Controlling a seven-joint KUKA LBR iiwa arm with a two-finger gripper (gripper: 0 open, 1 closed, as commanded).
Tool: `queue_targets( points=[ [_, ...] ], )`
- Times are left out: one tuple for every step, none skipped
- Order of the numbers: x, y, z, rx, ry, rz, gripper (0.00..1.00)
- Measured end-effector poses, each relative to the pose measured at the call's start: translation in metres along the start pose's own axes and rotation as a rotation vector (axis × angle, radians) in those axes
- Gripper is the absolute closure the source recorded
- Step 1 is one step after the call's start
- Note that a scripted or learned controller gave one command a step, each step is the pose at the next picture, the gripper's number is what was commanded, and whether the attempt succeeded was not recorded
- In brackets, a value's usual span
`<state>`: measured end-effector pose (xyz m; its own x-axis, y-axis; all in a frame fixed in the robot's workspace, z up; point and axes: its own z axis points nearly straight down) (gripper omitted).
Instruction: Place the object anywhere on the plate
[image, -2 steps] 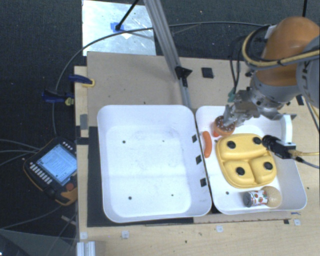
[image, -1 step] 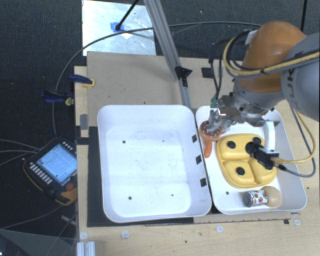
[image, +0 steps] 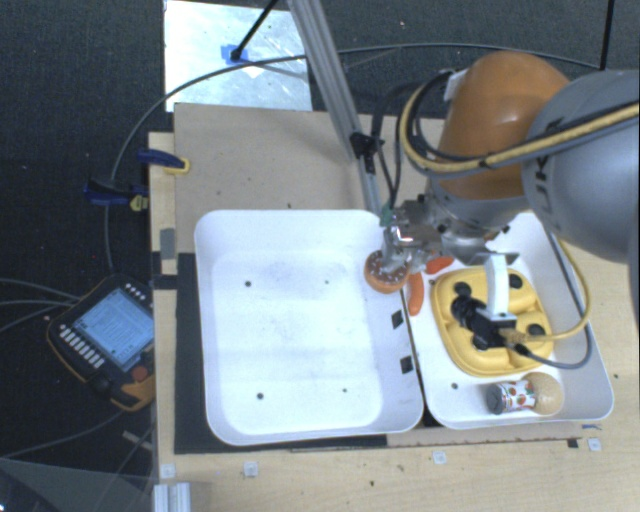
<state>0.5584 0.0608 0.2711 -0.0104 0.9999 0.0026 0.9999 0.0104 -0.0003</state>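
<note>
My gripper (image: 392, 256) hangs over the divide between the two bins, at the upper left corner of the right bin. A brown round disc (image: 382, 273) with a speckled face sits between its fingertips, lifted over the left bin's right rim. The yellow plate (image: 472, 356) lies in the right bin, to the right of and below the disc. Part of the plate is covered by the robot's wrist hardware.
An orange carrot-like piece (image: 415, 292) lies just left of the plate, and another orange piece (image: 438, 265) lies at its upper left. A small can (image: 508, 398) and a tan ball (image: 546, 393) rest at the right bin's front. The left bin (image: 290, 330) adjoins.
</note>
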Motion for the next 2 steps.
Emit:
queue_targets(
  points=[
    [0.0435, -0.0201, 0.0217, 0.002, -0.001, 0.001, 1.0],
    [0.0406, -0.0191, 0.0206, -0.001, -0.002, 0.007, 0.0]
  ],
)
